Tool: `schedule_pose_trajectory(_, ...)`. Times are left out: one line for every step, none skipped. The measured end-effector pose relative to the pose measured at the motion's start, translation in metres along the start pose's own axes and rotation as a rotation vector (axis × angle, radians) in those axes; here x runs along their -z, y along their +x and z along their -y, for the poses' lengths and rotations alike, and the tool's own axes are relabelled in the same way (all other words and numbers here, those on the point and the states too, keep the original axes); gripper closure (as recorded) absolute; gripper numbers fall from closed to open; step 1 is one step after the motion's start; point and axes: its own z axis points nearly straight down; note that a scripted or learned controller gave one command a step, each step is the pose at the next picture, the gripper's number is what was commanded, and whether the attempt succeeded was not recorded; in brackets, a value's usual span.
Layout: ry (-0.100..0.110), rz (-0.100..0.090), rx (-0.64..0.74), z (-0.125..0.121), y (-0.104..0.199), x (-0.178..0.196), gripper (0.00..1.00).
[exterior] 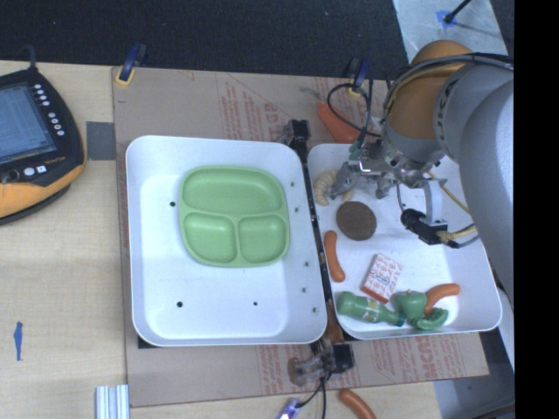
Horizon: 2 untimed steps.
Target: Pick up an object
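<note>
Brown cardboard (218, 103) covers your bench under two white bins. Your left bin (148, 234) holds a green divided plate (234, 214). In your right bin (476, 317), the gripper (360, 179) sits low at the far left corner, just beside a pale, shell-like item (325, 186); you cannot tell how its fingers stand. A brown disc (356, 220) lies just near of it. An orange sausage (334, 255) lies by the left wall, long axis running near to far. A green bottle (367, 308) lies along the near wall, pointing left to right.
</note>
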Motion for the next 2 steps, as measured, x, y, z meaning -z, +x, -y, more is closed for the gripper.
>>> schedule_pose_trajectory(-0.018, 0.003, -0.001, 0.047, 0.003, -0.001, 0.0)
schedule_pose_trajectory(-0.001, -0.001, 0.001, 0.0, -0.012, -0.001, 0.0)
